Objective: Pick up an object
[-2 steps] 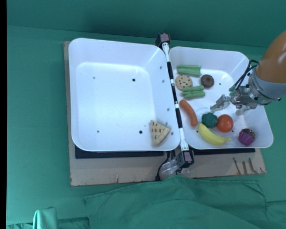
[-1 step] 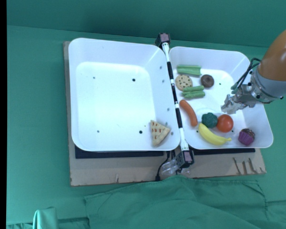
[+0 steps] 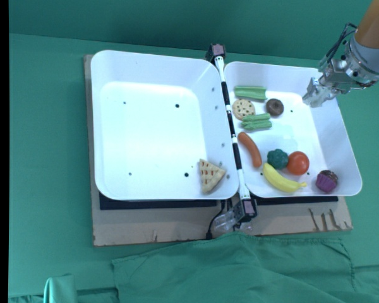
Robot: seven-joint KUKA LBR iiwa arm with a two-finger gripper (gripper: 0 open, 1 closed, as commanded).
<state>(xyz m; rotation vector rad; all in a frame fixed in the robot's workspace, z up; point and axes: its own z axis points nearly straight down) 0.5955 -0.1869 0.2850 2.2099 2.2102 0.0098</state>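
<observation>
item: gripper point(image 3: 314, 96), over right bin point(image 3: 341, 137) far corner, apparently carrying nothing; whether spread or clenched, cannot tell. candidates: doughnut point(image 3: 275, 106), tomato point(image 3: 297, 163), banana point(image 3: 282, 180), crowded together. risk: fingers descend between neighbours, nudge them, close on nothing.

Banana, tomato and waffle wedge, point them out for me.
banana point(image 3: 282, 180), camera view, middle of its yellow curve
tomato point(image 3: 297, 163), camera view, centre of its red top
waffle wedge point(image 3: 210, 174), camera view, middle of its grid face

Fixed overhead camera, slanted down, both bins point(image 3: 114, 65)
</observation>
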